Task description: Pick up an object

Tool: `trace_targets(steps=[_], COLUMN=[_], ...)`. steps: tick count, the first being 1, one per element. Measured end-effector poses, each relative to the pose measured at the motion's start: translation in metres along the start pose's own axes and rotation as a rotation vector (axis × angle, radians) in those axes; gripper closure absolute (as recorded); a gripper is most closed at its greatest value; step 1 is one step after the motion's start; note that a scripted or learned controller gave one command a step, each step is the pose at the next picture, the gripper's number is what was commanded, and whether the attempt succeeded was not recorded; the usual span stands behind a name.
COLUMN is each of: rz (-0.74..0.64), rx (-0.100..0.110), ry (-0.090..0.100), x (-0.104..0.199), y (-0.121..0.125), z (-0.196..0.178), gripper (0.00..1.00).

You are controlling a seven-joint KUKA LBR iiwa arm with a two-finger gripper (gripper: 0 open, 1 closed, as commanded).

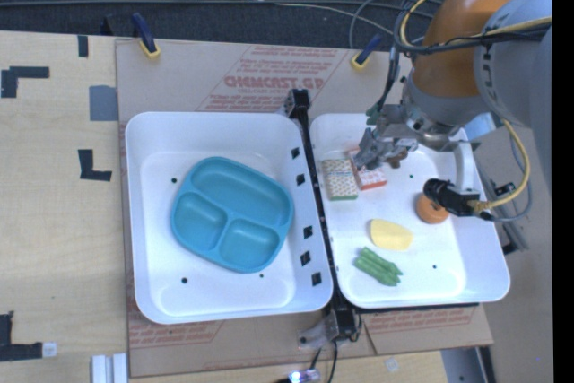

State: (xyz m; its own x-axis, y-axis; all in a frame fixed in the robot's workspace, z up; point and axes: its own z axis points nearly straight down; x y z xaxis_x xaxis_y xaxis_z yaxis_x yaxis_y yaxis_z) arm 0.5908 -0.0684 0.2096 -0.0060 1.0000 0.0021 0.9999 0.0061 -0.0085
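Nearby: sponge [339,179], lemon [390,234], beans [378,266].

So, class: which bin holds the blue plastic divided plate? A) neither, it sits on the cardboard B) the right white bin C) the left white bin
C: the blue plastic divided plate lies flat inside the left white bin, while the right white bin holds the small food items.

Robotics lab bench, clamped cardboard sheet [296,81], white bins [143,193], loose cables [269,0]
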Motion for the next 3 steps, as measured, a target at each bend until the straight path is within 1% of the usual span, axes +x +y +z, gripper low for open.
trace_targets(steps=[1,2,3], rz=[-0.001,-0.002,0.0], rx=[0.0,-0.001,0.001], ry=[-0.001,-0.001,-0.003], x=[0.049,0.103,0.145], y=[-0.005,-0.022,-0.044], z=[0.001,-0.009,0.0], gripper=[1.0,1.0,1.0])
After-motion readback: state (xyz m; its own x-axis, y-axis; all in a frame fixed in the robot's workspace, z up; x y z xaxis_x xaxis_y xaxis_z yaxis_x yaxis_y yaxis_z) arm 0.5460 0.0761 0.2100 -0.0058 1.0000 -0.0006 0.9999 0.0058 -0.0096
